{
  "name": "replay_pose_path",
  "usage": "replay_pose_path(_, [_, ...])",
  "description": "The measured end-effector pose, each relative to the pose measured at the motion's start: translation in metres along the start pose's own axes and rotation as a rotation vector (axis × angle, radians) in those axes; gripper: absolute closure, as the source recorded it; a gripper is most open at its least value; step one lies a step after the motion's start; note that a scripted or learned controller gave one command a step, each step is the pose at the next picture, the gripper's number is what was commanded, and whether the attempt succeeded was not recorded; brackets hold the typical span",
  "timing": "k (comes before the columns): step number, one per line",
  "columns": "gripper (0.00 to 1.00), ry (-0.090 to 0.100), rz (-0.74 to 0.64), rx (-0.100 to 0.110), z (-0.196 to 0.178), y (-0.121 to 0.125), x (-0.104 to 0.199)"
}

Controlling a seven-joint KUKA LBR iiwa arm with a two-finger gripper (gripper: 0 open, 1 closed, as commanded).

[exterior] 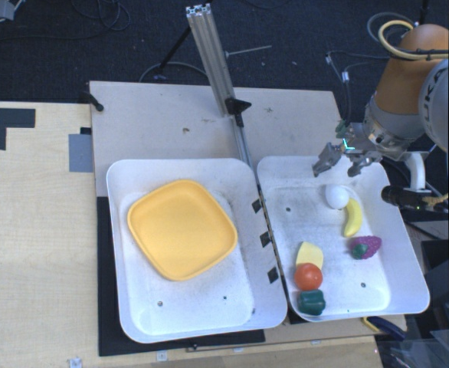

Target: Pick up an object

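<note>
My gripper (339,165) hangs over the far edge of the right bin (393,297), its two dark fingers spread open with nothing between them. Just below it lies a white egg-shaped ball (336,196). A yellow banana (352,217) lies to the right of the ball, and a purple bunch of grapes (365,246) sits nearer the front. A yellow wedge (309,254), a red tomato (309,276) and a dark green pepper (311,303) line up along the bin's front left.
The left bin (132,313) holds a yellow square plate (181,228). A slanted aluminium post (213,52) rises behind the bins, and black clips (264,238) sit on the divide between them. Cables hang at the right by the arm.
</note>
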State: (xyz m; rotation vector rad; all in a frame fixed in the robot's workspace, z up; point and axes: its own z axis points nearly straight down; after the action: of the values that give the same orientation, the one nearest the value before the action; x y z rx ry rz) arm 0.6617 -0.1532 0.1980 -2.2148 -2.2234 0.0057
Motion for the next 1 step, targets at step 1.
replay_pose_path(1, [0.00, 0.000, 0.000, 0.000, 0.0001, 0.0000, 0.0000])
